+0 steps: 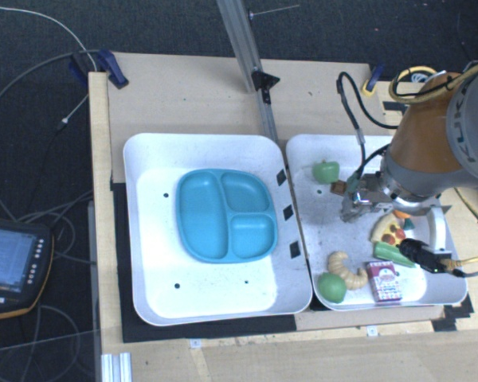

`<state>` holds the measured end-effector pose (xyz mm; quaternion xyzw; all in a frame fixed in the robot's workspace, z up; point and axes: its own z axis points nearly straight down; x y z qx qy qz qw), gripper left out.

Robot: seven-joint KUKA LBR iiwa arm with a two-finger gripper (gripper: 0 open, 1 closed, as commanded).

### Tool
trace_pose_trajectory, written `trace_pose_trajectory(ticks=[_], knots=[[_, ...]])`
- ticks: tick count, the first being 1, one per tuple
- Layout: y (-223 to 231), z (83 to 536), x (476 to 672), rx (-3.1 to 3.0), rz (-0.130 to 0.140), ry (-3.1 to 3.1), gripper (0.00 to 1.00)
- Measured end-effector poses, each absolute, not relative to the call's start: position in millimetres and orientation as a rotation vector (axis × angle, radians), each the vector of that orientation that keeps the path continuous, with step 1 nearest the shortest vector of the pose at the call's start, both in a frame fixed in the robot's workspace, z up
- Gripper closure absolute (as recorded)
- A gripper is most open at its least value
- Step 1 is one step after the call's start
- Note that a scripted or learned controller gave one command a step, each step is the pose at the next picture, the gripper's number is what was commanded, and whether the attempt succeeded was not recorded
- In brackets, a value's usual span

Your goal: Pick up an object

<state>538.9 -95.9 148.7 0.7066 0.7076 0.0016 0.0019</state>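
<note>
— Bins first: how many, and what lies in each?

— Two white bins side by side on the table [191, 82]. The left bin [143, 173] holds one blue divided plate [225, 215] with three compartments, lying flat near its middle. The right bin [319, 241] holds the loose objects.

— Count those.

— Two green round fruits, apple-like: one green apple [327, 171] near the bin's far left corner, a second apple [331, 287] at the near left corner. Touching that second one is one pale, ridged, curved piece [350, 273], tan in colour. Just right of it lies one small pink-and-red box [385, 282] at the bin's near edge. Above the box lies one green pepper-like piece [392, 252], and beside that a flat item in yellow, orange and red [392, 233], partly under the arm; what it is I cannot tell.

— And the claw?

— One claw [357, 201], metallic, low over the middle of the right bin, below the far apple and apart from it. The grey arm with its orange band [421, 130] comes in from the right. Whether the claw is released or clenched I cannot tell; nothing shows in it.
</note>
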Motion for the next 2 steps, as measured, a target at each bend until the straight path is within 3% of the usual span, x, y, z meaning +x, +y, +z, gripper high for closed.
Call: trace_pose_trajectory(ticks=[2], knots=[[-106,234,539.5,2.217,0.005,2.220,1.00]])
